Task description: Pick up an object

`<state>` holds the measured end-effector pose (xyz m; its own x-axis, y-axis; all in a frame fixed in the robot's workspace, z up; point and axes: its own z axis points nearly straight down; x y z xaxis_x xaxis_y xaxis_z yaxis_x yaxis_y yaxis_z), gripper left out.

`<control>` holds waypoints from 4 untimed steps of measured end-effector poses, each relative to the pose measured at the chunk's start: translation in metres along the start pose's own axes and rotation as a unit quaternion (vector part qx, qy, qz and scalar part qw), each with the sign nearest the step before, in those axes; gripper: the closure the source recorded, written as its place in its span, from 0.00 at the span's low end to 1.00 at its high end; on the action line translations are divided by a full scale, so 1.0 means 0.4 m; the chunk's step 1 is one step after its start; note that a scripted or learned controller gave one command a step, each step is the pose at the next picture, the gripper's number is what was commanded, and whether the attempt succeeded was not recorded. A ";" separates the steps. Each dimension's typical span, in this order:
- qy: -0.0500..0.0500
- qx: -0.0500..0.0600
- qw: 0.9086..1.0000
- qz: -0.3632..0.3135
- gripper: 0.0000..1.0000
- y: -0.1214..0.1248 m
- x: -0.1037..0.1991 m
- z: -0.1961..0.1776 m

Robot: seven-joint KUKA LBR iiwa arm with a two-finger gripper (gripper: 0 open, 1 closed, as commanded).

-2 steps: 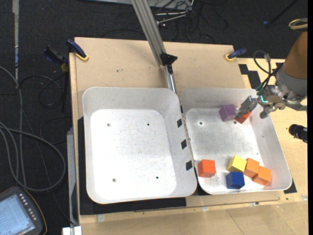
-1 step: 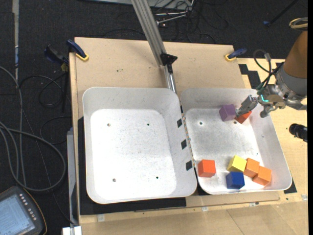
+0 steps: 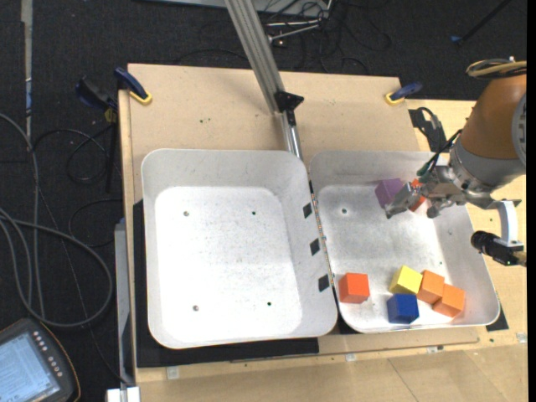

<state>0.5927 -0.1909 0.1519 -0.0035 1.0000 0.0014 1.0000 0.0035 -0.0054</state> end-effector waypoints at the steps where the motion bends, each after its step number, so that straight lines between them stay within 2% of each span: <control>1: 0.000 0.000 1.000 0.002 0.00 -0.002 0.002 0.135; 2: -0.002 -0.004 1.000 0.002 1.00 0.003 -0.001 0.099; 3: -0.002 -0.006 1.000 0.000 1.00 0.018 0.024 -0.033; 4: -0.002 -0.007 1.000 0.000 1.00 0.042 0.014 -0.181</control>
<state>0.6099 -0.1855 0.2242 -0.0040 1.0000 -0.0034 1.0000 0.0040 0.0088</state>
